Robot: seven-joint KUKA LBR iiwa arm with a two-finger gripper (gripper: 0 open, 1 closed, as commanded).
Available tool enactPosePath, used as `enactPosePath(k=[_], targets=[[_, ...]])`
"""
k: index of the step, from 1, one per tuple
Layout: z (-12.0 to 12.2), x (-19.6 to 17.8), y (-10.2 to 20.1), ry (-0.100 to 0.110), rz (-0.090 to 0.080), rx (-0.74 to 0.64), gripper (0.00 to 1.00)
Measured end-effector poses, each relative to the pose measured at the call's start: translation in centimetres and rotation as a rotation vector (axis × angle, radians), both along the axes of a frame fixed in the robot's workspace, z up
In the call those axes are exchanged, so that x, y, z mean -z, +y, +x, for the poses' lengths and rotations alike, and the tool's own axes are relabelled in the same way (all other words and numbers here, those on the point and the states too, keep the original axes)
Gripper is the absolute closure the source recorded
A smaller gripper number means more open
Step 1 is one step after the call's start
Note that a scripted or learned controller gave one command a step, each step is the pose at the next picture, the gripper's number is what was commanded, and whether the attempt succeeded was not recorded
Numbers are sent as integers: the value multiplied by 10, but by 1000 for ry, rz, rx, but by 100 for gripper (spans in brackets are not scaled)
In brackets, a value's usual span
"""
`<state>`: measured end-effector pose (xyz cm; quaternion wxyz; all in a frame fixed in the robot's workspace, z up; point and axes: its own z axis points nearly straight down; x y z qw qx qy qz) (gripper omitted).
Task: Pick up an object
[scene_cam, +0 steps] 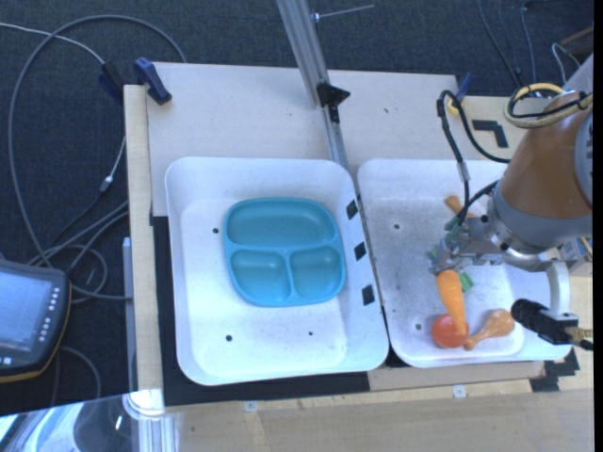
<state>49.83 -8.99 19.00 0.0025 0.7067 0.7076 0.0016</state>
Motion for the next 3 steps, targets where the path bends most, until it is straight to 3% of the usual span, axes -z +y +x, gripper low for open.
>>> enactPosePath(k=[1,3], targets=[[7,-63,-2,-2,0,-1,100],[-10,-49,108,10,5,-5,100]])
